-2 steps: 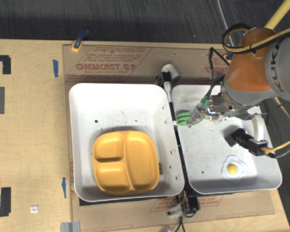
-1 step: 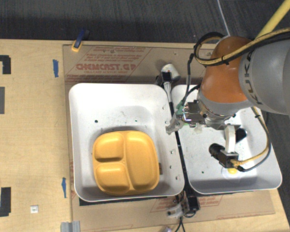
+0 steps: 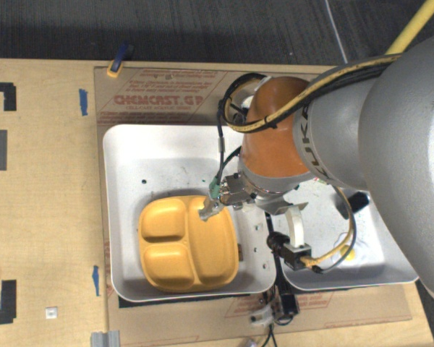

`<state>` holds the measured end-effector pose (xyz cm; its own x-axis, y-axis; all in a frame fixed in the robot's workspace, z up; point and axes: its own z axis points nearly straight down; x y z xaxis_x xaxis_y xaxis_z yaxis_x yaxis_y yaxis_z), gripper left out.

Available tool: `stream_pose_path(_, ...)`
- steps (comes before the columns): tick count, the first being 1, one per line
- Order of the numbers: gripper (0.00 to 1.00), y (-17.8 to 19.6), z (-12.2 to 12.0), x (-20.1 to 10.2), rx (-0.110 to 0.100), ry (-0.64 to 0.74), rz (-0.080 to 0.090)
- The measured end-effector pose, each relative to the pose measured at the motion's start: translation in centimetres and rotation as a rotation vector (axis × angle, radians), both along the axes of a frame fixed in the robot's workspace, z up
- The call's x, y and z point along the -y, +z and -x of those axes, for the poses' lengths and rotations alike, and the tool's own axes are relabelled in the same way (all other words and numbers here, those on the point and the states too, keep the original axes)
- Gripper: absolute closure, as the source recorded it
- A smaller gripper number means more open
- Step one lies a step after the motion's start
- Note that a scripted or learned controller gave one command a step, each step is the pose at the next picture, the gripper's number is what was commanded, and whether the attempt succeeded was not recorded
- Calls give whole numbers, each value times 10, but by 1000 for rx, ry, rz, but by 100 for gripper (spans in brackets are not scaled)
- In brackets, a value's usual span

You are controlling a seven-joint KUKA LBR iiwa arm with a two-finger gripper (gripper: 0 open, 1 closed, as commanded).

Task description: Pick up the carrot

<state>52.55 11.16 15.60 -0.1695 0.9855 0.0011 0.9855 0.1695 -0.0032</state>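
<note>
Carrot: its place and long axis cannot be told, and it is likely hidden beneath the arm's orange band [image 3: 275,132], so no approach direction can be judged. The gripper [image 3: 215,199] hangs low over the left bin [image 3: 119,194], at the upper right corner of a glossy yellow divided plastic tray [image 3: 188,248]; whether it is open or closed cannot be told. Both smooth white bins, the right bin [image 3: 390,273] included, sit on a matte brown worktop [image 3: 43,194].
</note>
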Motion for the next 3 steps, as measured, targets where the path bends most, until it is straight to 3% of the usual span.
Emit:
stream_pose_path(1, 0, -68, -62, -47, 3, 15, -3)
stream_pose_path(2, 100, -54, -64, -52, 9, 18, -12)
stream_pose_path(3, 100, 42, -119, -42, 3, -220, 2)
